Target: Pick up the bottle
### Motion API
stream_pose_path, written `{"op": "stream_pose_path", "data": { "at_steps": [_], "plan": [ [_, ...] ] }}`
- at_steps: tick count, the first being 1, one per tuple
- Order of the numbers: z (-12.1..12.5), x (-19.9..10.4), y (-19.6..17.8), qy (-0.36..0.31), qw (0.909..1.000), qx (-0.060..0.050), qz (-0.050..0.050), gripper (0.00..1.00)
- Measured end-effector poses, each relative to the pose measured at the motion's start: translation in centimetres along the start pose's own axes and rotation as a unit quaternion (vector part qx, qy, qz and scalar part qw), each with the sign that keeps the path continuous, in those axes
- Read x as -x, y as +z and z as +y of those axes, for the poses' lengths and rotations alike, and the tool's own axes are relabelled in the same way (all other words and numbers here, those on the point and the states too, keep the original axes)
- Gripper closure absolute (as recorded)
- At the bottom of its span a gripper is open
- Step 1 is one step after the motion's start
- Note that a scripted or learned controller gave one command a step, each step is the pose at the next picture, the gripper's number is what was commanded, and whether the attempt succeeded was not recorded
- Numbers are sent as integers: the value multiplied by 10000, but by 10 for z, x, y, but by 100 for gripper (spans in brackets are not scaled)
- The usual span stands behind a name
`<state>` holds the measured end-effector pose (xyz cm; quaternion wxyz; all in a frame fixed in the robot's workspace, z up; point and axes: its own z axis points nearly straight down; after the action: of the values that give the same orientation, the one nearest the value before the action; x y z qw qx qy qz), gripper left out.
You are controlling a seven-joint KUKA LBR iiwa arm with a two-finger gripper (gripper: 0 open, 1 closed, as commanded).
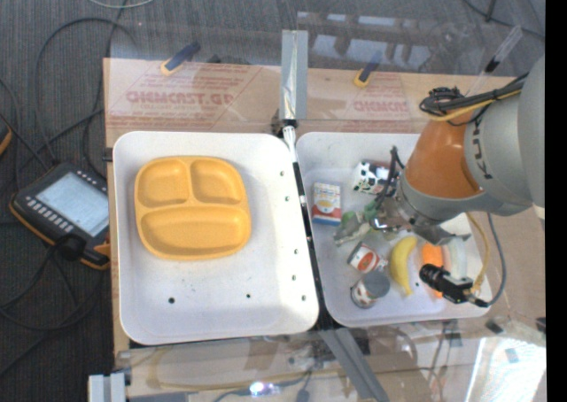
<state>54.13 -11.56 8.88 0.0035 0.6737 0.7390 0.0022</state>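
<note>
The arm (461, 166) reaches low into the right bin (332, 148), with the gripper (383, 214) among the clutter just beside the banana (403, 263). I cannot tell how its jaws stand. No object there is clearly the bottle; maybe it is the clear thing just right of the banana. Nothing looks lifted, so I judge the pick not yet done.

Bottle (358, 224): small, greenish-clear, lying on its side in the right bin, just beside the small carton; far end hidden beneath the arm.
</note>
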Motion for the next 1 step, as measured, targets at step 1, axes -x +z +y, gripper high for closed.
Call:
{"op": "stream_pose_path", "data": {
  "at_steps": [1],
  "plan": [
    [-1, 75, -122, -459, 9989, -57, 9, 0]
  ]
}}
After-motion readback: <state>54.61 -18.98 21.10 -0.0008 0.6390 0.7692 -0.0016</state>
